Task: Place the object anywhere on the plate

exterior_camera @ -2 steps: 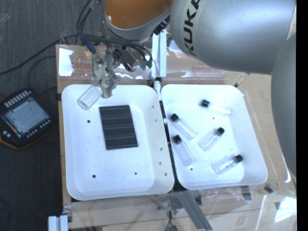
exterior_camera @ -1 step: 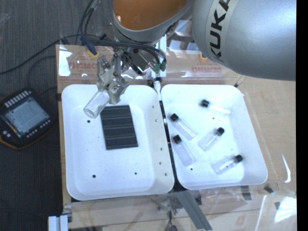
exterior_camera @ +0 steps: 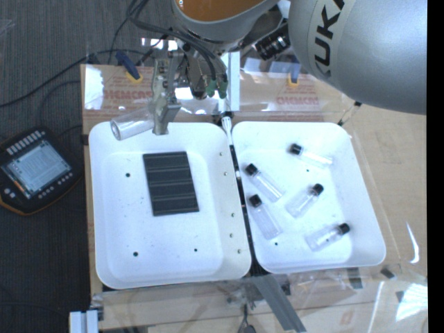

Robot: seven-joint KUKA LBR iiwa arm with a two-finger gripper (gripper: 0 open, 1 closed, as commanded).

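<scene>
Overhead, the hand [exterior_camera: 162,120] grips a vial [exterior_camera: 132,125] above the left bin [exterior_camera: 111,255].

Bench [exterior_camera: 388,179] bears left bin [exterior_camera: 118,248], right bin [exterior_camera: 361,248], touching.

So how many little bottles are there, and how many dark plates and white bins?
Clear vials with black caps, in the right bin: 5
Clear vial at the gripper, far edge of the left bin: 1
Dark ribbed plate: 1
White bins: 2
Total: 9
</scene>
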